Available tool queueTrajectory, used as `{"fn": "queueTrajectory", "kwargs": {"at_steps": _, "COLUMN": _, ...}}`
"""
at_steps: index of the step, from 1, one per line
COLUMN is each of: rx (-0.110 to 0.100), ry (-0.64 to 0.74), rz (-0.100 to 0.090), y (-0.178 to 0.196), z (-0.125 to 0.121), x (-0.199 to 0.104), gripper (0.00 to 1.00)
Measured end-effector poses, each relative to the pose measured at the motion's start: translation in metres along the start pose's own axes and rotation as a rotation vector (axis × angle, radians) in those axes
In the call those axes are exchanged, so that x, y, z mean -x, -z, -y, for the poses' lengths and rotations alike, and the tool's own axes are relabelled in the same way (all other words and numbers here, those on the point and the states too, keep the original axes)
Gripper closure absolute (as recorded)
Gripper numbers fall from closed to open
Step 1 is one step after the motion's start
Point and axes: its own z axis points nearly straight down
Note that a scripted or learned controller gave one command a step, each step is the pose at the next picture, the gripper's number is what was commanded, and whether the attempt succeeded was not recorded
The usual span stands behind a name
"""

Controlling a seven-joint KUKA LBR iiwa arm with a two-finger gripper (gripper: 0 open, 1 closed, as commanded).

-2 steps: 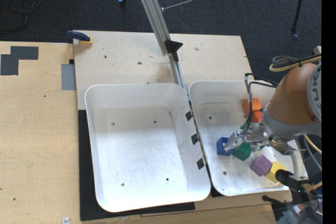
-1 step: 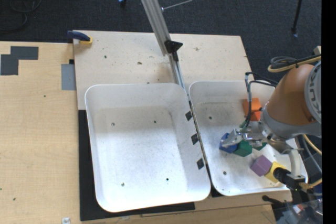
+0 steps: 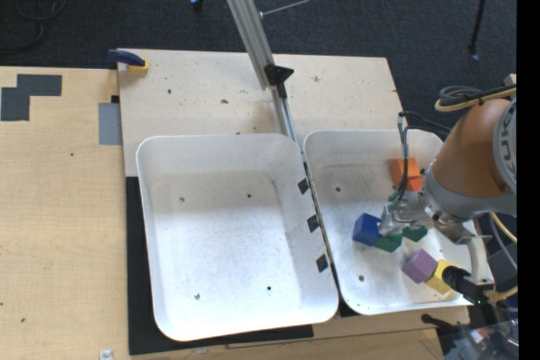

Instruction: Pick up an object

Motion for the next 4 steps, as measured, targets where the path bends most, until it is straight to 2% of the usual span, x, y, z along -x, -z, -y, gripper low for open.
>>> {"fn": "queueTrajectory", "kwargs": {"at_steps": 1, "rx": -0.027, "ry": 0.013, "rz": -0.009, "y": 0.043, "z": -0.001, "x": 0.006, "gripper": 1.0}}
{"fn": "queueTrajectory", "kwargs": {"at_steps": 3, "rx": -0.024, "ry": 0.014, "rz": -0.008, "y": 0.148, "z": -0.006, "x": 0.009, "gripper": 1.0}}
{"fn": "queueTrajectory", "kwargs": {"at_steps": 4, "rx": -0.033, "ry": 0.016, "rz": -0.012, "y": 0.128, "z": 0.005, "x": -0.044, "gripper": 1.0}}
